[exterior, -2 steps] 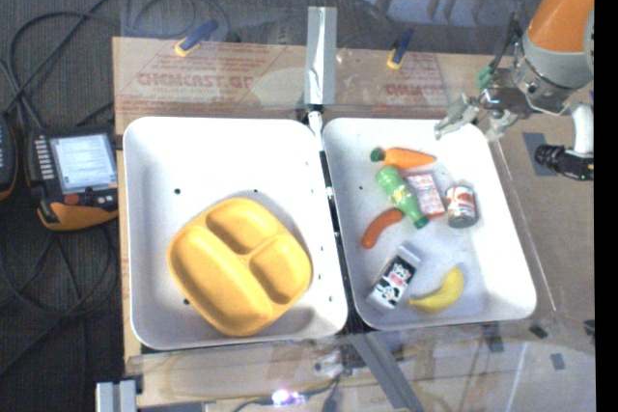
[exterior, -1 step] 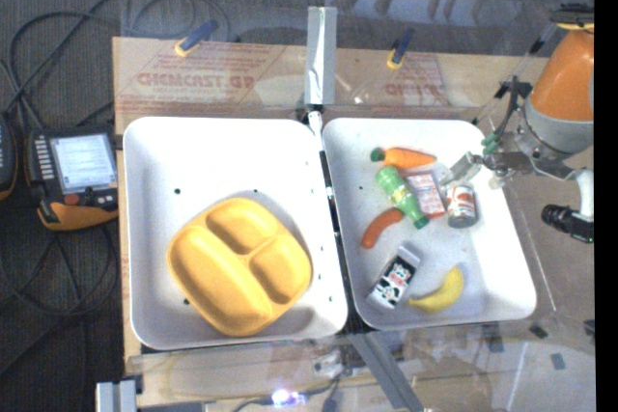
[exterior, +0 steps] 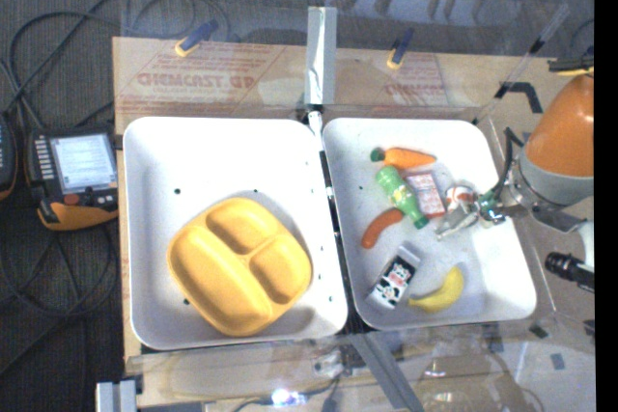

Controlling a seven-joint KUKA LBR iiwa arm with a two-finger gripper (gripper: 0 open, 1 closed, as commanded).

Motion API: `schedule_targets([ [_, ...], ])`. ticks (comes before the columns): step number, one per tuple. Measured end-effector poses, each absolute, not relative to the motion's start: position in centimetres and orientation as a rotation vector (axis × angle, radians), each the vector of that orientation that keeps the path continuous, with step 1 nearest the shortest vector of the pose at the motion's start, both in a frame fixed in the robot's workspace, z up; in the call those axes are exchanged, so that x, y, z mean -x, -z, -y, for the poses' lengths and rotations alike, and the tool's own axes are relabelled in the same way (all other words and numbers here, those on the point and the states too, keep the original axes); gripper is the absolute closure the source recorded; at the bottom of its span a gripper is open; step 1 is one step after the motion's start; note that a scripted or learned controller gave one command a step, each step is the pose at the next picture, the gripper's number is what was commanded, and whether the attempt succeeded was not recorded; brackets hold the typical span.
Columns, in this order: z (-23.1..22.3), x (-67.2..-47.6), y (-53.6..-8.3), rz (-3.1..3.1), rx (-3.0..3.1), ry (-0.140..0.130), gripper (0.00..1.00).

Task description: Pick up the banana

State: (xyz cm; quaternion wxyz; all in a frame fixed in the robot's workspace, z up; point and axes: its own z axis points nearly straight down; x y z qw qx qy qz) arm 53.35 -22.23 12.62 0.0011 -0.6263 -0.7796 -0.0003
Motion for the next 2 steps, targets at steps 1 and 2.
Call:
schedule_targets([
  [1,21.9,-49.2,-9.2,2.664,1.692,0.018,0.00],
  [2,21.9,-49.4,-10.2,2.667,1.694,0.021,1.00],
])
